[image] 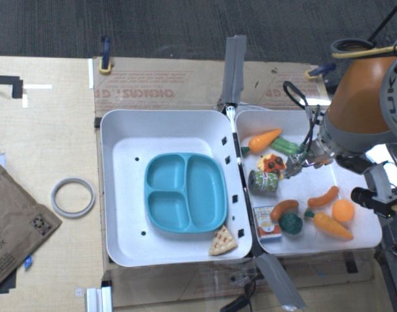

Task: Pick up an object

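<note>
Toy food lies scattered in the right bin (373, 239), a carrot (264, 139), a small can (264, 181) and an orange ball (343, 210) among it, while the gripper (295, 166) hangs just beside the can, grip impossible to judge.

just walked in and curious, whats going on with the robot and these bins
A grey and orange robot arm reaches into the right white bin, its end effector low over the toy food near a small green can. Nothing is visibly held. The left white bin holds a blue divided plastic tray and a pizza slice toy.
</note>
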Available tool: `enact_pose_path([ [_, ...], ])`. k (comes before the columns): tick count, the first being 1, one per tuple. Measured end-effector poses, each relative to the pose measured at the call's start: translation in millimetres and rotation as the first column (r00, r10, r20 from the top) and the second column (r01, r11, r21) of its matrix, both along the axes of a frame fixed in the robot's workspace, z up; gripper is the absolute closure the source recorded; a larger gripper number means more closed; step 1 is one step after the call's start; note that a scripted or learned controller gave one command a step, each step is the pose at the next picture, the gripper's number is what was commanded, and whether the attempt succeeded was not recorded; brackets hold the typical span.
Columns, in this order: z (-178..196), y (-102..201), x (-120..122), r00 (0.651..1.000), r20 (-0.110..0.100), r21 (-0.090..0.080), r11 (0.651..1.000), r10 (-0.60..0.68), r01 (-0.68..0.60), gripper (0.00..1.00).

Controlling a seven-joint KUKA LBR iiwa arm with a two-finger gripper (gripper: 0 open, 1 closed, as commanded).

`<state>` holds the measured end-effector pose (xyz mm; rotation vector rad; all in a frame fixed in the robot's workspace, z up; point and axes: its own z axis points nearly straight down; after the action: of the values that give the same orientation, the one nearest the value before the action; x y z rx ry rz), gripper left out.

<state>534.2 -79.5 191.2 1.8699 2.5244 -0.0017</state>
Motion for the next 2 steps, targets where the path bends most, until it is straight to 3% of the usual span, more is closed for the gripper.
enact_pose_path([
  [1,51.4,72.6,44.1,0.987,0.0,-0.002,0.987,-0.162,0.162,1.0],
  [2,51.2,72.4,44.0,0.987,0.0,-0.002,0.987,-0.162,0.162,0.0],
])
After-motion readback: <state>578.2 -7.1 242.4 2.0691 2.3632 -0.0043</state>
